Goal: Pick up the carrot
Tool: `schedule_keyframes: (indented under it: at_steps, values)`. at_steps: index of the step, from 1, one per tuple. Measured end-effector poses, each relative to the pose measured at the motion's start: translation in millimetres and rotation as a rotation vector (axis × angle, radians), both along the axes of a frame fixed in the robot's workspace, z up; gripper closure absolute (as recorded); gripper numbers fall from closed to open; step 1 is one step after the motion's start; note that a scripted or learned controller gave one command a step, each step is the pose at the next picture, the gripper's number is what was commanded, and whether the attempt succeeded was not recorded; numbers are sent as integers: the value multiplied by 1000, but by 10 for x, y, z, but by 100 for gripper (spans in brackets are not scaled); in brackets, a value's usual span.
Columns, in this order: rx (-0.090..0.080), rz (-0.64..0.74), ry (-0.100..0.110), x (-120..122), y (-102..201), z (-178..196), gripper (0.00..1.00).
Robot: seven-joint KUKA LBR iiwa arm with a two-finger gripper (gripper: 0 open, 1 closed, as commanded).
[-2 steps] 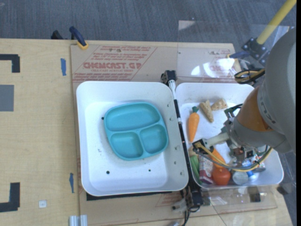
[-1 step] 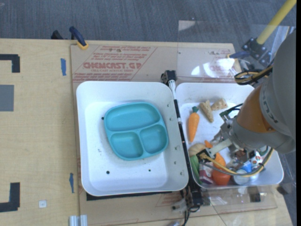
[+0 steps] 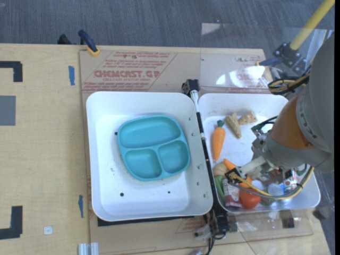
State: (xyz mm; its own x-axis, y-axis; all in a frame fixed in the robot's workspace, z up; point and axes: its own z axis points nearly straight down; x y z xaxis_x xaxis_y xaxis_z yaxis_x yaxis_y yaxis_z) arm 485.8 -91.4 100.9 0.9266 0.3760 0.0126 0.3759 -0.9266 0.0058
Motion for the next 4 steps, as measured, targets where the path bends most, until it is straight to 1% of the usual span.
schedule_keyframes:
  at_steps: [1, 2, 3, 4]
  values:
    - [5, -63, 9, -14, -8, -105, 100]
    - [5, -59, 10, -7, -3, -9, 100]
    - [10, -136, 16, 67, 1406, 839, 100]
    - [4, -178, 21, 62, 1304, 825, 100]
